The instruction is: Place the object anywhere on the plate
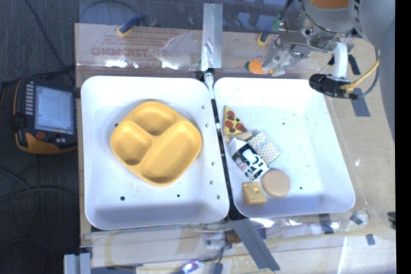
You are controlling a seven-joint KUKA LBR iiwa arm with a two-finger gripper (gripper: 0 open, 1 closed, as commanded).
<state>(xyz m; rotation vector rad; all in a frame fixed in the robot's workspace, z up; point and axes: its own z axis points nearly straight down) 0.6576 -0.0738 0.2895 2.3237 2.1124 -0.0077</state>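
A yellow plate (156,141) with three compartments lies in the middle of the left bin (96,202). In the right bin (308,138) a cluster of small items sits near the left wall: a pizza slice (232,120), a checkered packet (265,149), a black-and-white packet (250,162), a round tan biscuit (277,183) and a yellow cheese block (254,194). My gripper (282,61) hangs over the back rim of the right bin, well away from those items and to the upper right of the plate. I see nothing held in it.
A divider wall (218,138) separates the two bins. An orange clip (255,66) and yellow clamps (128,25) sit along the back board. A handheld pendant (42,113) lies left of the bench. A black camera unit (327,83) juts from the wrist.
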